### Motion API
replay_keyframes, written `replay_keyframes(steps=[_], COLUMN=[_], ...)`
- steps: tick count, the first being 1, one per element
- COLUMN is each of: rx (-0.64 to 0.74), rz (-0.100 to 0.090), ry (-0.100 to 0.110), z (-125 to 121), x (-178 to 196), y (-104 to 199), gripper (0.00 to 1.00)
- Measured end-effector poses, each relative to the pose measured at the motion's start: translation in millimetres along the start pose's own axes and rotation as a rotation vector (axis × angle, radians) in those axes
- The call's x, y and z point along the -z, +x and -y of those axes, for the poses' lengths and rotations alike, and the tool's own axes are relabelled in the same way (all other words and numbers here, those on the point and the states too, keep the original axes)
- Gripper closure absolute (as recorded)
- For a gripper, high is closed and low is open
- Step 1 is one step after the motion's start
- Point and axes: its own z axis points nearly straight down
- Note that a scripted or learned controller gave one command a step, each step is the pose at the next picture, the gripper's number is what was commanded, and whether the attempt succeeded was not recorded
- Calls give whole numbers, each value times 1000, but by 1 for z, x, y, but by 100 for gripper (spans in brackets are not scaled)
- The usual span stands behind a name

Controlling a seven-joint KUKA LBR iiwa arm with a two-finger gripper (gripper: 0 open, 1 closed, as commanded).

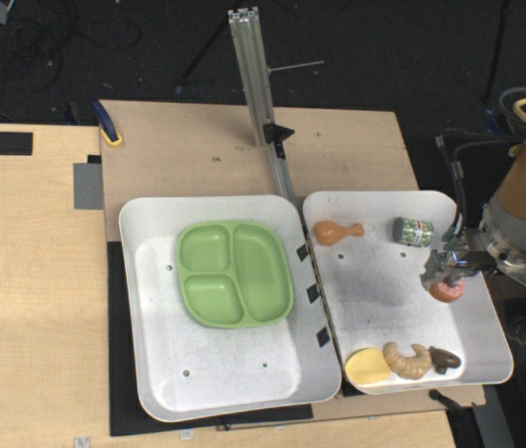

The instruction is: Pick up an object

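My gripper [447, 271] hangs low at the right side of the right bin [389, 306], directly over a pink round object [448, 291] that it touches or nearly touches. Its metal parts hide how the object sits against it. An orange drumstick-shaped toy [338, 231] lies at the bin's upper left. A small green and silver can [414, 231] lies on its side near the top right. At the bin's bottom edge rest a yellow round piece [367, 367], a tan shrimp-like toy [408, 359] and a dark brown piece [445, 359].
The left bin [160, 371] holds a green divided plate [235, 273]. An upright metal post [256, 82] stands behind the bins, with a rod sloping down to where they meet. Black clips [311, 292] mark the seam between the bins.
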Motion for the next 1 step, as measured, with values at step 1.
replay_keyframes(steps=[1], rx=[-1], rz=[1], ry=[-2], z=[-18], x=[-2], y=[43], gripper=[100])
